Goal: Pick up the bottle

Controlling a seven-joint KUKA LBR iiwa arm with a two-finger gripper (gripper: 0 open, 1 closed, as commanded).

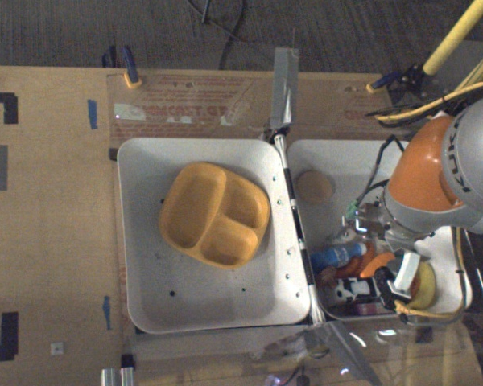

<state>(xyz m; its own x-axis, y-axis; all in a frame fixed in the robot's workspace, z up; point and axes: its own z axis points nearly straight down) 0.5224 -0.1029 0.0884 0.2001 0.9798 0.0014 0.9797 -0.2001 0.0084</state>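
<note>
The bottle point(336, 256) is blue and lies on its side in the right bin point(338, 161), near that bin's left wall at the front. My gripper point(367, 230) hangs just above and to the right of the bottle's right end, below the grey wrist and its orange band. Wires and the wrist body hide how the gripper sits against the bottle.
Around the bottle lie an orange piece point(376, 263), a banana point(426, 287), a black-and-white item point(353, 290) and a brown disc point(315, 187) further back. The left bin point(137, 240) holds a yellow divided plate point(215, 214). A metal divider point(292, 215) separates the bins.
</note>
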